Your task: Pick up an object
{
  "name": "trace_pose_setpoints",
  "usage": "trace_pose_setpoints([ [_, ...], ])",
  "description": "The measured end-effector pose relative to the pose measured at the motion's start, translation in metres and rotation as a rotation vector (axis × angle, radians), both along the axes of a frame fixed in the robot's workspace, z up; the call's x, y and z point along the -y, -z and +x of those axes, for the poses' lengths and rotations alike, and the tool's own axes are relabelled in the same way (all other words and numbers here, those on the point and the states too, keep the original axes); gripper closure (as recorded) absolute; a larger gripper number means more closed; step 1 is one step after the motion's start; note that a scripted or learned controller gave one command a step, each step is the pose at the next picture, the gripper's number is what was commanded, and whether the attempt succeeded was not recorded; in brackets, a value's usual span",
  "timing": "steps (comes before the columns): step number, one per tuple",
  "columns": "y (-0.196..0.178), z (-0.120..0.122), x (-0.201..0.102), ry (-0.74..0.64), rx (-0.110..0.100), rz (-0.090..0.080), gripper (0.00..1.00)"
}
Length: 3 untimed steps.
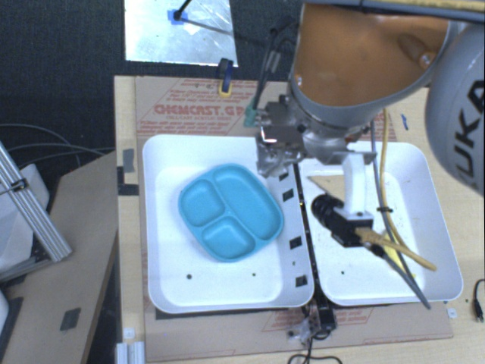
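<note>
Gripper (pixel 270 161) hung low over the right side of the left bin (pixel 220 288), close to the wall shared with the right bin (pixel 428 203). Whether it was spread or pressed together could not be told, since the wrist and arm hid its tips from above; nothing was seen pinched in it. Just below and to the camera's left lay the only loose thing, a blue divided plate (pixel 229 212), flat on the floor of the left bin, hollows up, its upper right rim directly under or just beside the gripper. Contact or a gap there could not be made out. Plate looked nearly as broad as long, turned at a slant to the bin walls, so no clear long axis to line up with. Judged the pick to turn on that near rim: the plate's middle sat down and left of the gripper, while the raised edge was the part within reach. A thin rim risked a slip. Bins rested on printed cardboard (pixel 197 111).
</note>
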<state>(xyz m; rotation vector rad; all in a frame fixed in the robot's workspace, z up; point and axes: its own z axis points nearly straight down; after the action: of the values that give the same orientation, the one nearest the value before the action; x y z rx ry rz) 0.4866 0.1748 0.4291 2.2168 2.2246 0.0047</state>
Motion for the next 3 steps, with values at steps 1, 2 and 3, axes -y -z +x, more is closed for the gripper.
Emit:
trace_pose_setpoints([
  [1, -0.037, 0.0, 0.028, 0.005, 0.004, 0.0, 1.0],
  [2, 0.052, 0.0, 0.076, 0.008, -0.009, -0.004, 1.0],
  [3, 0.029, 0.0, 0.041, -0.003, 0.001, 0.0, 1.0],
])
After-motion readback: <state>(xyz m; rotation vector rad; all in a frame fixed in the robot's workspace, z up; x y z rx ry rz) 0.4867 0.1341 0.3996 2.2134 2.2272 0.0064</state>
